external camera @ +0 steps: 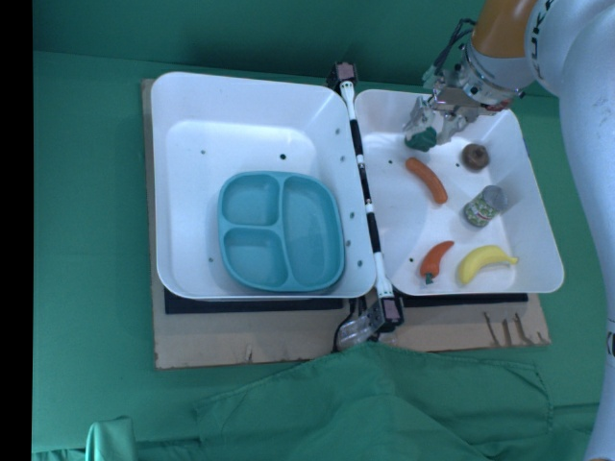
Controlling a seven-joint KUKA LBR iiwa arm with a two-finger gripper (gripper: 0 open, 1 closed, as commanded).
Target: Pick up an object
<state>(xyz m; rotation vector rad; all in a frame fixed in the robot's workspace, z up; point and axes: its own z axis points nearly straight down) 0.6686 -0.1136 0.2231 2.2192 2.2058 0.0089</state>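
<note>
My gripper [431, 123] hangs over the back left part of the right bin [538, 257]. A small dark green broccoli-like piece [420, 141] lies right at its tips, touching or just under them; I cannot tell whether it is gripped. Also in this bin are an orange-red sausage [426, 181], a brown ring-shaped piece [475, 156], a small can [483, 206], a red pepper with a green stem [434, 259] and a yellow banana [485, 260].
The left bin [192, 113] holds a teal divided plate [281, 230]. A black-and-white bar [365, 190] runs between the two bins. Green cloth [384, 401] lies bunched at the front of the bench.
</note>
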